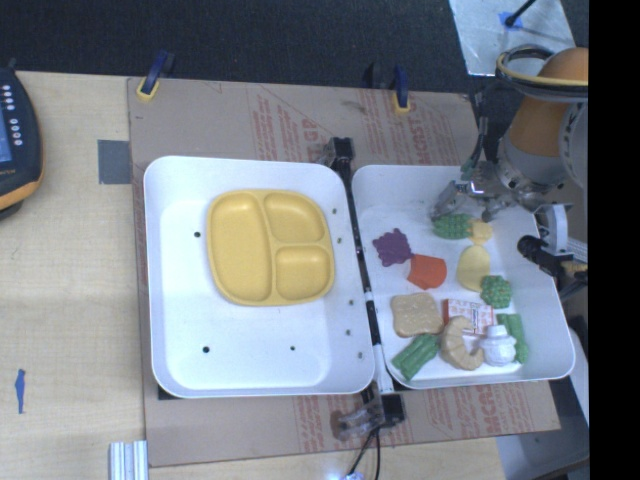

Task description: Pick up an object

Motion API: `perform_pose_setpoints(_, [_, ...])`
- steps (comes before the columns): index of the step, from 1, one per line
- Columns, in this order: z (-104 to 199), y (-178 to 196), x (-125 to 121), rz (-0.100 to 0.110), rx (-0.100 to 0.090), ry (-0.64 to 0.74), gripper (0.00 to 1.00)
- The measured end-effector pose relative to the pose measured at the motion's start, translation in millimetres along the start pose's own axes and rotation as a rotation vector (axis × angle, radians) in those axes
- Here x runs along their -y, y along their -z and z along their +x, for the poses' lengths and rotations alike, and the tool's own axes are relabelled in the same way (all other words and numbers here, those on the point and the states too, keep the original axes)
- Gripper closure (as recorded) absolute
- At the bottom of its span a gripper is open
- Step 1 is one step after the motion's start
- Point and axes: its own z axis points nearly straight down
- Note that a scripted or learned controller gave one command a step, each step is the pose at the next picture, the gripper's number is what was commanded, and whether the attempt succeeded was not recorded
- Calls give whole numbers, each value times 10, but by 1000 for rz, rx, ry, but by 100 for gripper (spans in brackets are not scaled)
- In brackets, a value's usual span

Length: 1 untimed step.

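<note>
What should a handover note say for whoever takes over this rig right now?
Gripper: down in the right bin, at its far end, fingers spread over a green toy; nothing seen held between them.
Objects: the toy food lies in the right bin. Yellow divided plate sits in the left bin.
Done: nothing lifted.
Left: close on an item and raise it.

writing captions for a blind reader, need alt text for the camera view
A robot hand reaches from the right into the right bin, just above a green toy among scattered toy foods. The left bin holds a yellow divided plate.
</note>
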Motion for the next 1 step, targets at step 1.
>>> perform_pose_setpoints(1, [434,94,-6,5,-6,9,0])
